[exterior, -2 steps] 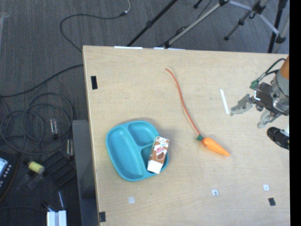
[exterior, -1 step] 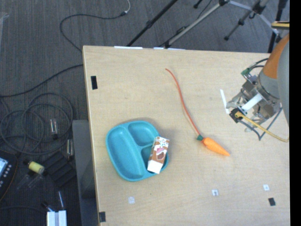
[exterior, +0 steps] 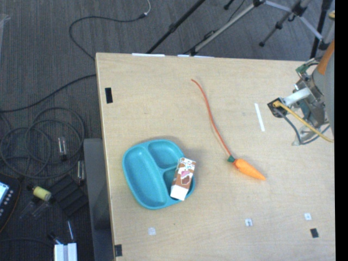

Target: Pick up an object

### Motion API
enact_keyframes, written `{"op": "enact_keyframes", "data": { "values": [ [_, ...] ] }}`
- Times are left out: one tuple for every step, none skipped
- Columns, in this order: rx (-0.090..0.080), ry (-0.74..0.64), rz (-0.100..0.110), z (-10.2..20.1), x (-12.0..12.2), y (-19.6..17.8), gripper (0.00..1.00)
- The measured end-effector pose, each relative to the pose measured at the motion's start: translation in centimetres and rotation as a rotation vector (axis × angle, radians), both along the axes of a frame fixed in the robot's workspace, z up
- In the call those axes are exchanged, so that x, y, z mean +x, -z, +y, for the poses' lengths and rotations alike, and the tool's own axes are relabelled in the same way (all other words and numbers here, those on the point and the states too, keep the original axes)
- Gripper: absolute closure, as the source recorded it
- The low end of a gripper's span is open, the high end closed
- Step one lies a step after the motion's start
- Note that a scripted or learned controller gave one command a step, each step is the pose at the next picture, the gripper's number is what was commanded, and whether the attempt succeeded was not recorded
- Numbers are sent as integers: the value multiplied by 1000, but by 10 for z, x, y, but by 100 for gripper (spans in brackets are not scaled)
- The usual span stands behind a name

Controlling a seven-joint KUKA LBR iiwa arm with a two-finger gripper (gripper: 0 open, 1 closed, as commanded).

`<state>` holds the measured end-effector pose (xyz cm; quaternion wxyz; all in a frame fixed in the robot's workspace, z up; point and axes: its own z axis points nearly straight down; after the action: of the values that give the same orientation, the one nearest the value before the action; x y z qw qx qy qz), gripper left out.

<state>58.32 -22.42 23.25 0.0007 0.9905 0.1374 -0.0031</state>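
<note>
Looking down at a slant, we are seeing a pale wooden desk [exterior: 163,97] whose back edge is running across the upper part of the view and whose left edge is dropping toward the dark carpet, where loops of cable [exterior: 43,140] are lying. The gripper [exterior: 313,109] is hanging over the desk's far right side, close to the frame's edge, and we are not able to tell whether its fingers are parted or closed, or whether anything is sitting between them. A toy carrot [exterior: 249,169] is lying flat on bare wood right of centre, pointing down and to the right, well apart from the gripper and lower in the view. A thin orange cord [exterior: 209,116] is trailing from its green end up toward the middle of the desk in a long curve. A short white strip [exterior: 260,117] is lying between that cord and the gripper, touching neither. Toward the lower left, a blue divided plate [exterior: 128,170] is sitting near the left edge though not over it, and a small brown-and-white carton [exterior: 183,179] is resting tilted across its right rim, partly in the plate and partly overhanging the wood. Bare wood is stretching wide behind the plate, between plate and carrot, and along the front right. A black tape mark [exterior: 109,95] is sitting near the left edge and another [exterior: 314,232] near the front right corner.
</note>
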Motion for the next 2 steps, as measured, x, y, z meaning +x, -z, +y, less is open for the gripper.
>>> {"op": "enact_keyframes", "data": {
  "values": [
    [4,38,1,34,-15,146,0],
    [0,74,-1,63,55,150,0]
  ]
}}
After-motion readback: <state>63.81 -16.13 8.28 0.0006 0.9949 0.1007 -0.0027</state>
